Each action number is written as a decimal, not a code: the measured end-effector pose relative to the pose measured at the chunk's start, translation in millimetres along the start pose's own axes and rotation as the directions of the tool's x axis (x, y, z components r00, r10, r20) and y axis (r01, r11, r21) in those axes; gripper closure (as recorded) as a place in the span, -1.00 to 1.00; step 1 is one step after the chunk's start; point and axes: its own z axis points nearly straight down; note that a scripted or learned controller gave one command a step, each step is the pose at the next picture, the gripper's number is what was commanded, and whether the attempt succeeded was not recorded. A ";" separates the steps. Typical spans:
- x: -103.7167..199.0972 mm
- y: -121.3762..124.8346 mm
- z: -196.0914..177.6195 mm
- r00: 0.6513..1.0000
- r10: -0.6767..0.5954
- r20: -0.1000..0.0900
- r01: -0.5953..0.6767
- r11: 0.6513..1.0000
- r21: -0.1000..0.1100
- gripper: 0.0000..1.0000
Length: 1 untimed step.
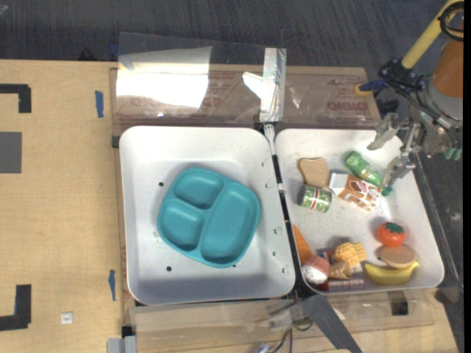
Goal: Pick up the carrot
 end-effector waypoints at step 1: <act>43.4 17.1 64.6 0.995 -0.102 0.016 0.102 0.995 0.005 -1.00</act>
